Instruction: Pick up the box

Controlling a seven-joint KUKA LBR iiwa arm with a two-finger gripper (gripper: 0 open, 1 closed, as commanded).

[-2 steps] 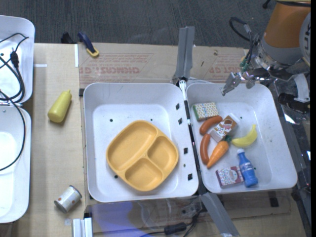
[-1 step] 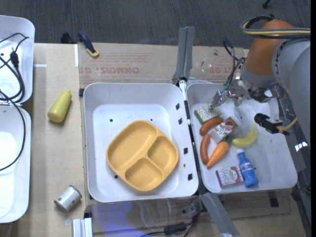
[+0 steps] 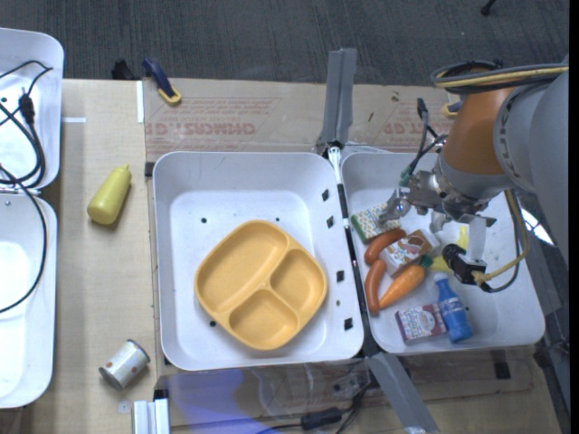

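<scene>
tray (image 3: 261, 285): yellow-orange | bins (image 3: 172, 242): white | carrot (image 3: 403, 284): orange | bottle (image 3: 451, 308): blue (white cap) | box (image 3: 419, 322): red and white | mustard bottle (image 3: 109, 195): yellow | arm (image 3: 507, 125): grey, orange band | can (image 3: 124, 363): silver

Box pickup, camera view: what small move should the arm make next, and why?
Probably a short shift toward the bin's near edge, then descend. The gripper sits over the back of the right bin, while the nearest box lies just below it in the view, wedged among a sausage and a carrot. That crowding suggests a centred approach.
</scene>
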